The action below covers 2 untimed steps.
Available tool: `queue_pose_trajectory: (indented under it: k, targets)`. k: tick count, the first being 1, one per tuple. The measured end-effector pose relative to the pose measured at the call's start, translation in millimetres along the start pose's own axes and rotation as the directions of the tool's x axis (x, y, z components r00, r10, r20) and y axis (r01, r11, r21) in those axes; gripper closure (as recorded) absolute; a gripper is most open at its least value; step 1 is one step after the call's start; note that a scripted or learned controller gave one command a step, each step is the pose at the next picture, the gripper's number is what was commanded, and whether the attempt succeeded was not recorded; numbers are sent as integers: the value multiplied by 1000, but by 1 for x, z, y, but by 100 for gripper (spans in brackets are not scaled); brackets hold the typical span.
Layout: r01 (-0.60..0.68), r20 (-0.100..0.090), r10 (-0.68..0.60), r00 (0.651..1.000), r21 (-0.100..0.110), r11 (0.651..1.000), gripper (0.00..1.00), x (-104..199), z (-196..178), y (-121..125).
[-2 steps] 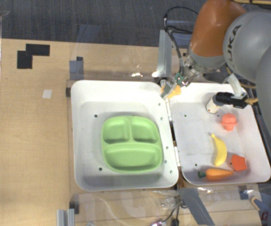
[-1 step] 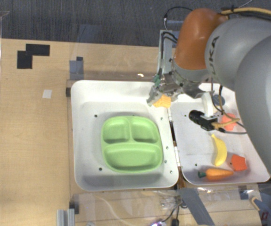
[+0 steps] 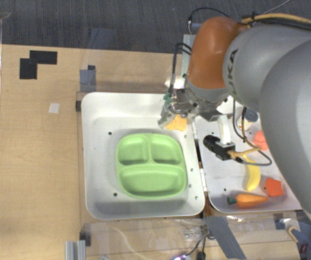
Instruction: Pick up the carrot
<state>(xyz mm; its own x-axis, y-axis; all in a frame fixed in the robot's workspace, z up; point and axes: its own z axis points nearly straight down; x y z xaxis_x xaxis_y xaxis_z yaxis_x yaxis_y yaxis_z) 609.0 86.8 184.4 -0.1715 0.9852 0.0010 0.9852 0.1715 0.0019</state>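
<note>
The big grey robot arm (image 3: 285, 91) with its orange band bulks closest to the lens, reaching in from the right and ending at the fingers (image 3: 172, 114), which hang over the far right corner of the left shallow white bin (image 3: 98, 145). Directly under them sits a flat yellow-orange wedge-shaped piece (image 3: 177, 124); whether the fingers are spread, pressed together or pinching it, I cannot tell. The orange carrot with a green stem end (image 3: 248, 200) lies well apart from the fingers, at the near edge of the right white bin (image 3: 214, 188), beside a yellow banana (image 3: 252, 178) and an orange-red block (image 3: 273, 187). A light green three-compartment plastic plate (image 3: 151, 164) rests in the left bin, on the pale wooden worktop (image 3: 31, 161).
</note>
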Motion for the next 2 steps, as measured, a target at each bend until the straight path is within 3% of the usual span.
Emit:
queue_pose_trajectory:
  k: [1,2]
  targets:
    - [292,1,-292,956,-1,956,100,-6,0,-10]
    - [271,0,-271,963,0,963,100,9,0,-20]
